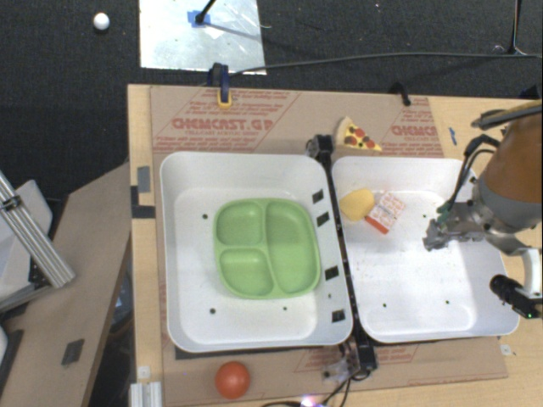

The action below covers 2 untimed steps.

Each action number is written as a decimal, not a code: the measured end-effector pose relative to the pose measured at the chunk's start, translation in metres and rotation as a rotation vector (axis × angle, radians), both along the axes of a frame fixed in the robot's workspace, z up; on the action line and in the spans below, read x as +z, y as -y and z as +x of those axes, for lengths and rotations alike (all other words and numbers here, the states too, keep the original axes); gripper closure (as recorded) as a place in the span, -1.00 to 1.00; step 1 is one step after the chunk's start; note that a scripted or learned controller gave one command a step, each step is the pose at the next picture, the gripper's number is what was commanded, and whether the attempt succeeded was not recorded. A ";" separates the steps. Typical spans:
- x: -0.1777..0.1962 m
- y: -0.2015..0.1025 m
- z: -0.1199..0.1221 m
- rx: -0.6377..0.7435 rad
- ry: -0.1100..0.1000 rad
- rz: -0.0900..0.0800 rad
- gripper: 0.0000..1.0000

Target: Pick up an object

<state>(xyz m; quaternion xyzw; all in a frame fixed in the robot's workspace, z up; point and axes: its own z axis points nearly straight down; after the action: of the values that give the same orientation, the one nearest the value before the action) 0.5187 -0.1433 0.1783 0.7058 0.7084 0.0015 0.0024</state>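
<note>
White ball [101, 21]: small, on the dark floor at far left, well apart from the bench.
Metal sheet [201, 22]: shiny square on the floor behind the bench, with a blue piece on it.
Left bin [182, 189]: white and shallow, bearing a green divided plate [266, 248] with three compartments, lying flat near the bin's middle.
Red ball [232, 379]: on the bench board in front of the left bin, outside both bins.
Pizza slice toy [358, 136]: on the board behind the right bin, just past its rear rim.
Right bin [407, 312]: white; its left rear corner holds a yellow object [356, 202] and a small red-and-white box [386, 211], the two just beside each other.
Gripper [434, 237]: low over the right bin's middle right, well apart from both objects, nothing seen between its fingers; whether it is open or closed cannot be told.
Arm [513, 185]: grey with an orange band, reaching in from the right.
Surface: brown board printed with red lettering, dark floor around.
</note>
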 end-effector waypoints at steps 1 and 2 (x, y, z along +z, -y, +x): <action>0.061 -0.005 0.006 0.001 0.000 0.000 1.00; 0.093 -0.005 0.007 0.001 0.000 0.000 1.00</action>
<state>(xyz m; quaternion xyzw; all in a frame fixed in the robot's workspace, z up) 0.5259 -0.1384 0.2715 0.7054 0.7088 0.0015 0.0024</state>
